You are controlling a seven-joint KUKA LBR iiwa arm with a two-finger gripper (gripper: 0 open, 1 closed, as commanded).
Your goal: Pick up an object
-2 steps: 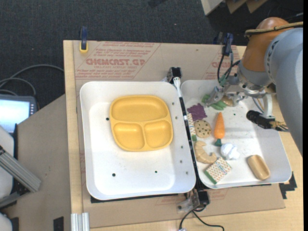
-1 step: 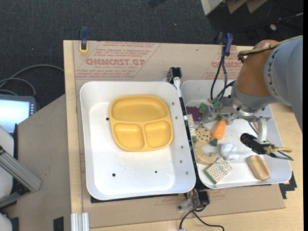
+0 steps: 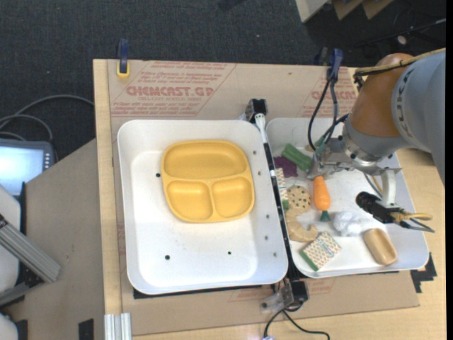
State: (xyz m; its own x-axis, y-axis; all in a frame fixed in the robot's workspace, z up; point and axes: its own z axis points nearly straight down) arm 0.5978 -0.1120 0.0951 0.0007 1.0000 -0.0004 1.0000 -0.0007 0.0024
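Gripper (image 3: 327, 167) low over the far part of the right white bin (image 3: 417, 250); jaw opening cannot be told, nothing visibly held. Small orange carrot-shaped toy (image 3: 321, 193) lies just below it, the probable target. Green block (image 3: 298, 156) just left. Yellow compartment tray (image 3: 208, 179) occupies the left bin (image 3: 141, 211), well apart.

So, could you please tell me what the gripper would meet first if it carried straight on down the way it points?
Most likely the orange carrot, which lies directly beneath the gripper in the right bin. Depth is unclear, so it may be touching already.
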